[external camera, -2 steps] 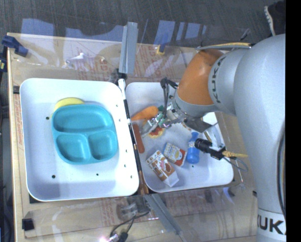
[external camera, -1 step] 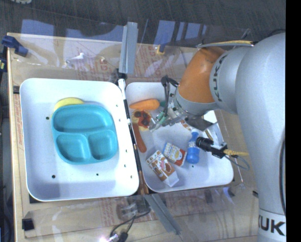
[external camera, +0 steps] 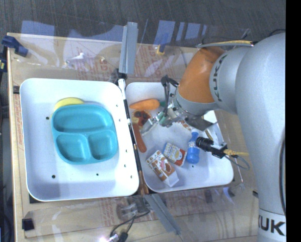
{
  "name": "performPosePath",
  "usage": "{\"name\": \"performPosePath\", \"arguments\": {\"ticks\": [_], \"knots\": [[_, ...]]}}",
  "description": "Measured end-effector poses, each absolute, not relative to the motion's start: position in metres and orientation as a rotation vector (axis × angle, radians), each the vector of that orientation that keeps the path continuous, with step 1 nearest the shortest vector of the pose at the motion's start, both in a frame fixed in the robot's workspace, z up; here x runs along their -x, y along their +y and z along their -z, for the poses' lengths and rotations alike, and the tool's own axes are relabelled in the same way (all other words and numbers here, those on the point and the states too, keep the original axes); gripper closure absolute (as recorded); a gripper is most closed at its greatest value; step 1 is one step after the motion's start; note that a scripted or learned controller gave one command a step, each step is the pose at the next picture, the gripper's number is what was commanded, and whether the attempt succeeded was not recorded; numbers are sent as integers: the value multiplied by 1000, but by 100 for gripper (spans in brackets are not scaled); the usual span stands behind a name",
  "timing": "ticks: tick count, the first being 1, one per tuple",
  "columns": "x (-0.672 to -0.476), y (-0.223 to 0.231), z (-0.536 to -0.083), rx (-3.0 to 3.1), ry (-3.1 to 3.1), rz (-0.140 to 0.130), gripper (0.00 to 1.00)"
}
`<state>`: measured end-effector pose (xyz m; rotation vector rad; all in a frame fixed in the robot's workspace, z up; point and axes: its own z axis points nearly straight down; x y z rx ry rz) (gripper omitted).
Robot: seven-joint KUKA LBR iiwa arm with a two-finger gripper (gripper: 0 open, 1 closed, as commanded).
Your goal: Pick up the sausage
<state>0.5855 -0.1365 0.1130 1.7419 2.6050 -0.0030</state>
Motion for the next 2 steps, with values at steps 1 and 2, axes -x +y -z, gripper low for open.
{"name": "performPosePath", "arguments": {"ticks": [1,2], "knots": [[-639,-133,-101,-1559,2712,30,0],[-615,-134,-100,-1633,2655,13,0]]}}
